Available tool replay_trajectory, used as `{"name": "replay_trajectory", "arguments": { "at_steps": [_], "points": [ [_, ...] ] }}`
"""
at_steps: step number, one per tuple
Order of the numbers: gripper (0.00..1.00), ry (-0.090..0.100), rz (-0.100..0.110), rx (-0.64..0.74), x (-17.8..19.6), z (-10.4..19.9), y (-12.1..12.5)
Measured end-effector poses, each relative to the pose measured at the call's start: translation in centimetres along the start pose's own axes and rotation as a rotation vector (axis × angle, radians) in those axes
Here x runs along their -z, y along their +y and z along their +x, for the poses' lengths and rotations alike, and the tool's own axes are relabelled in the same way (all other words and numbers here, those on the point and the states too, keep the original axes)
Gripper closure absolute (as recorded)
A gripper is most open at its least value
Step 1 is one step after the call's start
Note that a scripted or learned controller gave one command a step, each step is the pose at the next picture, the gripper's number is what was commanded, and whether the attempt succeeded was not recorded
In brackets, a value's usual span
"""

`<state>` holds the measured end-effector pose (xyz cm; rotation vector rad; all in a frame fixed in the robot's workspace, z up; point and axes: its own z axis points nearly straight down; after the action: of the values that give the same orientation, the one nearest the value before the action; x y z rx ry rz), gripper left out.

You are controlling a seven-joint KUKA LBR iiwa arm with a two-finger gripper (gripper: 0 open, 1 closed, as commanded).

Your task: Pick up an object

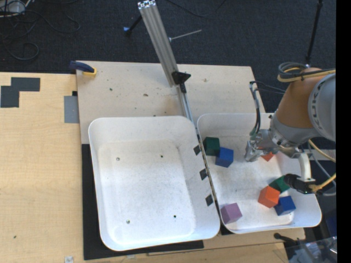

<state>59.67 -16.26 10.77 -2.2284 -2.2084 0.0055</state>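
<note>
My gripper [252,152] hangs low over the middle of the right bin [241,126]. A small red block [267,157] lies just to its right, partly hidden by the wrist. To the gripper's left sit a dark green cube [211,144] and a blue cube [224,158], touching each other. Near the bin's front right corner an orange cube [269,196], a second blue cube [285,205] and a green block [282,183] are bunched together. A purple cube [231,212] rests at the front left of that bin.
The left bin [142,185] lies beside the right one, with black clips [202,173] along the shared wall. A slanted aluminium bar [162,45] rises behind the bins. Cables [307,182] trail off the wrist over the right bin's right edge.
</note>
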Motion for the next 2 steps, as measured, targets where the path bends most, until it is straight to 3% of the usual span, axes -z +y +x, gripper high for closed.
{"name": "replay_trajectory", "arguments": {
  "at_steps": [2],
  "points": [
    [1.00,-0.001,-0.009,0.004,10.3,-0.3,-0.6]
  ]
}}
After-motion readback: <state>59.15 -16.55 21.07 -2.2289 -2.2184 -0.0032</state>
